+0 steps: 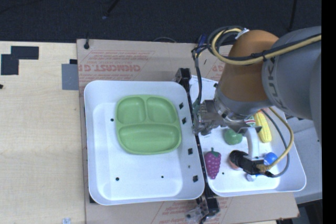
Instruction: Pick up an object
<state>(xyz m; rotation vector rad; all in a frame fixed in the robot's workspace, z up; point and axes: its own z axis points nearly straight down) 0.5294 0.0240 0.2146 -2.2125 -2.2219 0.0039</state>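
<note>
The right bin (291, 178) holds several small toys. A purple bunch of grapes (212, 163) lies near its left wall. A small green piece (231, 137) sits a little up and to the right of the grapes. A yellow corn cob (264, 126) lies further right, partly under the arm. A small blue piece (270, 158) and a bit of something red-orange (234, 164) show lower down. My gripper (202, 124) hangs low at the left side of the right bin, above the grapes and left of the green piece. The wrist hides its tip.
The left bin (102, 176) holds a light green divided plate (147, 125) in its upper middle. A black divider (192, 134) runs between the two bins. The grey and orange arm (252, 73) covers the right bin's upper half.
</note>
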